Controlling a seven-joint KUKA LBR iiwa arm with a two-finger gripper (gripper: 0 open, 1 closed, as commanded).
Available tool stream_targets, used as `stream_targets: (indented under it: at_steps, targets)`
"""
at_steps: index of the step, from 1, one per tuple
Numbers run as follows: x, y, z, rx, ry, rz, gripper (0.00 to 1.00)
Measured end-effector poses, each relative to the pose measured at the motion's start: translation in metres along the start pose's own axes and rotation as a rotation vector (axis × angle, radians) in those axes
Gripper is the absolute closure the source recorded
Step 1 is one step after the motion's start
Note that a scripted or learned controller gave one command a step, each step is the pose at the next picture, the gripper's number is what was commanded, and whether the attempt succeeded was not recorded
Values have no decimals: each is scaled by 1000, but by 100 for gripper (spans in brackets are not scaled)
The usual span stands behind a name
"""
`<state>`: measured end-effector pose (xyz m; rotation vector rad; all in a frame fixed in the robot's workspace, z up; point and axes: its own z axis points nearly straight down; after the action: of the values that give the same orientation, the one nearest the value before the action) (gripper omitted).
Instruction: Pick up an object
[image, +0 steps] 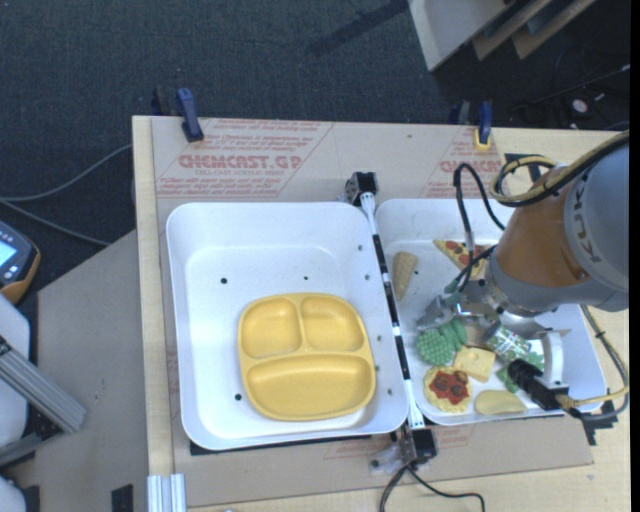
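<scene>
While the arm (560, 240) hangs low over the right bin (592, 352), I judge the pick to be in its middle stretch: the reach looks made, and nothing is visibly lifted yet. My claw (470, 308) sits down among the toy food, just above the green piece (438, 345), with the wrist and orange band hiding most of it from my camera. I cannot tell from here whether it is spread or pinched together, and I see nothing clearly caught in it, so I won't claim a grasp.

All the candidate things lie in that right bin. A pale wedge (403, 272) rests near the divider, apart from the rest. A pizza slice (456, 250) lies toward the far side, partly under the arm. Nearer to me, the green piece touches a yellow block (477, 362); beside them is a small round pizza (447, 388) and a pale oval piece (498, 403) at the near rim. The left bin (200, 240) carries a yellow divided tray (305, 355), well apart from the claw.

What is left, by my reckoning: confirm a hold on something, most likely the green piece given how close it is, then raise it free. The pieces are crowded there, so a slip or a double catch seems possible.
</scene>
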<state>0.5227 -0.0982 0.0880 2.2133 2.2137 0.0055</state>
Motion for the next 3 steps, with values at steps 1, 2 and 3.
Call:
stream_targets:
  at_steps: [1, 2, 3]
  targets:
    - [-61, 35, -72, 0, -1, 3, 0]
    - [-13, 84, 6, 8, 5, -6, 0]
    - [5, 42, 4, 16, 8, 1, 0]
